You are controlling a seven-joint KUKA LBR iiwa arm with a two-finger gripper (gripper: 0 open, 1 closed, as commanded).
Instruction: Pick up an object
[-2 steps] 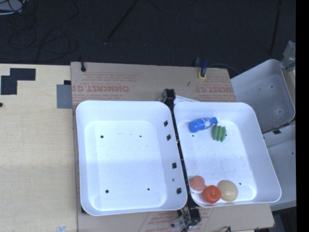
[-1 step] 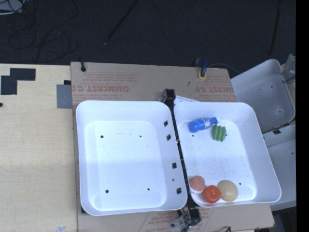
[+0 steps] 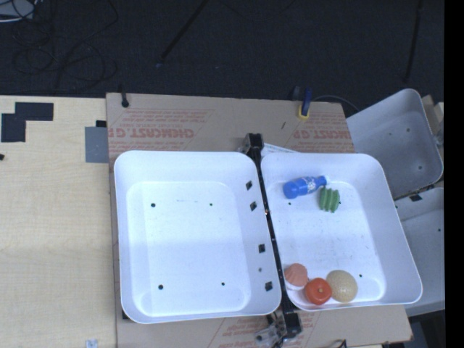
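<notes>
Sitting left of the right bin (image 3: 406, 261), the left bin (image 3: 120, 230) is smooth white plastic with rounded corners. Inside the right bin a blue bottle (image 3: 304, 186) lies near its far wall, just beside a ridged green piece (image 3: 329, 199). A pink disc (image 3: 295, 273), red ball (image 3: 317, 291) and tan dome (image 3: 342, 286) huddle at its near rim, with its middle open. Printed cardboard (image 3: 181, 125) underlies it, on a pale wood bench (image 3: 51, 230).

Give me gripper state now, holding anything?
Gripper: state cannot be told from this frame. All five objects lie in the right bin, including the blue bottle and red ball.
</notes>
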